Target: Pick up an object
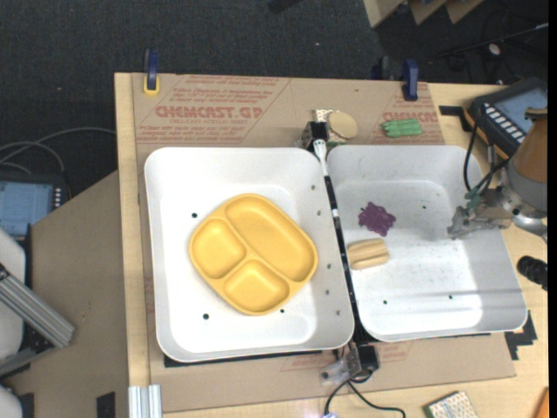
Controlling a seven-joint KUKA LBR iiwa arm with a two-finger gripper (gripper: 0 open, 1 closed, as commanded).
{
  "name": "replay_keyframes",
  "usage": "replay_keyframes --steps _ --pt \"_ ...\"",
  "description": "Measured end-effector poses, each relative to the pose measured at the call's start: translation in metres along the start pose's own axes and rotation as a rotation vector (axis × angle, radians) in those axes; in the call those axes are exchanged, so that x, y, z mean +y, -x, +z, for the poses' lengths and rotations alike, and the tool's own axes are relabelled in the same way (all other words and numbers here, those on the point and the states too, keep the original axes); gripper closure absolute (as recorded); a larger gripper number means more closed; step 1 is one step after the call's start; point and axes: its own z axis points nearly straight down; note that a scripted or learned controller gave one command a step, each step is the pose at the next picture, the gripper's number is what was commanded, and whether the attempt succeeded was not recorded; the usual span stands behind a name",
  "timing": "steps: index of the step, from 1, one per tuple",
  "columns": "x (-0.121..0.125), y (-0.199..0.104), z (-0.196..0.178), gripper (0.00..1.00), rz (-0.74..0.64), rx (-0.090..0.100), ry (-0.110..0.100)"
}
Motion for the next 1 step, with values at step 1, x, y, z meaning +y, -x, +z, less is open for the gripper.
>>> replay_keyframes --steps 1 --pt "0.0502 -0.0029 -0.1265 1.0 -0.009 -0.008 0.023"
